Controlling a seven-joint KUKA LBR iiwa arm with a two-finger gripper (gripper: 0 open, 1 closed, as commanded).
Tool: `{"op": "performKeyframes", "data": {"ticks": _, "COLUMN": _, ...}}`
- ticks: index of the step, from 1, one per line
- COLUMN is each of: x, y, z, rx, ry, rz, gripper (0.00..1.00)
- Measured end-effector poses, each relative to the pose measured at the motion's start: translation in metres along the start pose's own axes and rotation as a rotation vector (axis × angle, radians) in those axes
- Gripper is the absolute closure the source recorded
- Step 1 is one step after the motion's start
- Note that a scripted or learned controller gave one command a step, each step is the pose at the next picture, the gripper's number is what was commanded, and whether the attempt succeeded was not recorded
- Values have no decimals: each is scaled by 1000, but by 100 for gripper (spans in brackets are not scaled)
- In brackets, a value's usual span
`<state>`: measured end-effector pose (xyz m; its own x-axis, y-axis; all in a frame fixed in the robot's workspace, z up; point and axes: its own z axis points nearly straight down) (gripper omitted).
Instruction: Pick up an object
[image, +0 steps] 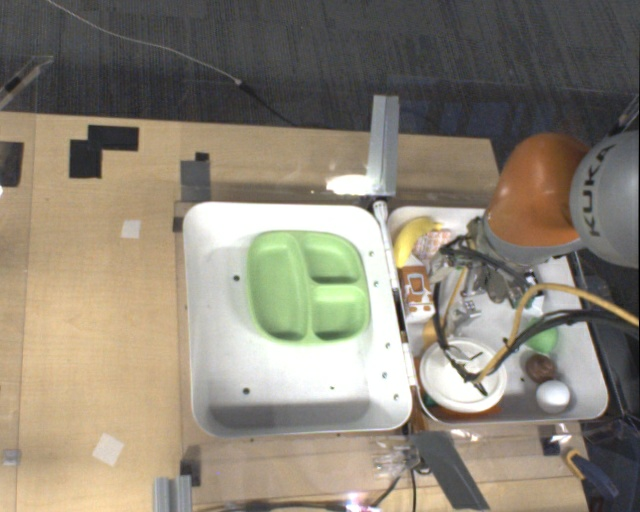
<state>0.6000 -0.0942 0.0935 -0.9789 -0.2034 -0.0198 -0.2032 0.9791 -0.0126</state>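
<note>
A yellow banana-like object (412, 237), smooth and curved, lies at the far end of the right bin (590, 400), beside a crinkled packet (436, 244). Nearer sit a round white bowl (458, 375), a brown ball (541, 367), a white egg shape (552, 396) and something green (543, 339), partly hidden by cables. The gripper (470, 300) hangs over this bin; whether its jaws are open cannot be told. A green divided tray (305, 285) lies in the left bin (220, 380).

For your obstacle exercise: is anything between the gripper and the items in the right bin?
Nothing visible. The gripper hangs directly over the crowded right bin, above the white bowl, with only its own cables nearby.
</note>
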Motion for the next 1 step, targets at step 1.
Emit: {"op": "performKeyframes", "data": {"ticks": 1, "x": 54, "y": -33, "z": 0, "rx": 1, "ry": -12, "rz": 117, "gripper": 0}}
